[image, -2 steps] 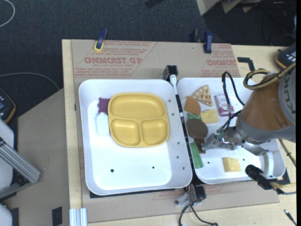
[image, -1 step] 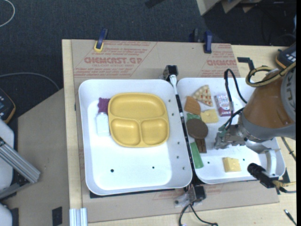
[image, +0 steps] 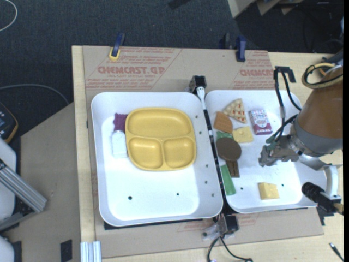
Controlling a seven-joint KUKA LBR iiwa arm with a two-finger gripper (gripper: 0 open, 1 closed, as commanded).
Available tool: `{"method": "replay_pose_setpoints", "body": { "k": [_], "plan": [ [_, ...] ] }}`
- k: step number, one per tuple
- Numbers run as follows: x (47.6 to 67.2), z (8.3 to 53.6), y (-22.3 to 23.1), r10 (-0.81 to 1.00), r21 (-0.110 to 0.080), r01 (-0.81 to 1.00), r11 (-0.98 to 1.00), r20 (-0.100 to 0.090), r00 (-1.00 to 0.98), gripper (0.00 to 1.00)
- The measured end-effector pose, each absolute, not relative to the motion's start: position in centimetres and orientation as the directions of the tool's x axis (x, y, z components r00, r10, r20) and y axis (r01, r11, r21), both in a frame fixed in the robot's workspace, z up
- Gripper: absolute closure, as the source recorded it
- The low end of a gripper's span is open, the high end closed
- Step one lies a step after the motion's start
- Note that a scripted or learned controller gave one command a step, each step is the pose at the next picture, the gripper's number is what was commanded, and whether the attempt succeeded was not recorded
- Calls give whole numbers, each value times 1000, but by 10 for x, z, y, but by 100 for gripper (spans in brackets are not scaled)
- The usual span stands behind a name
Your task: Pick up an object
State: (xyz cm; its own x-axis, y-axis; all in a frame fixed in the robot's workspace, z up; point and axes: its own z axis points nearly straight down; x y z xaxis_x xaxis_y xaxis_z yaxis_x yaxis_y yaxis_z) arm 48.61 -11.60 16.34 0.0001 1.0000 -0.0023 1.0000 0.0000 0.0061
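Arm came in from the right edge of the frame, orange band above the wrist, w/ the claw low over the right bin, approx. mid-bin. Couldn't tell the claw's state; its tip was a dark grey blur and nothing could be made out between its tips.

Right bin contents, all left of or below the claw:
- waffle wedge at the top, w/ a small red-and-white packet just beside it on the right
- orange-brown slice near the bin's left wall
- pale yellow block below the waffle, near the middle
- brown round-headed piece w/ a dark handle running down-frame
- green stick along the left wall, lower part
- yellow cheese cube at the lower middle, below the claw and apart from it

Left bin held a yellow divided tray in its upper half. A purple item and a white bottle sat just beside the tray's left edge.

Both bins sat side by side on the cardboard-covered worktop, w/ clamps at its top edge.
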Motion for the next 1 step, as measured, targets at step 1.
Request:
{"method": "replay_pose_setpoints", "body": {
  "k": [1],
  "plan": [
    [492, 219, -126, 1000, 8, 1000, 1, -3, -1, 100]
  ]
}}
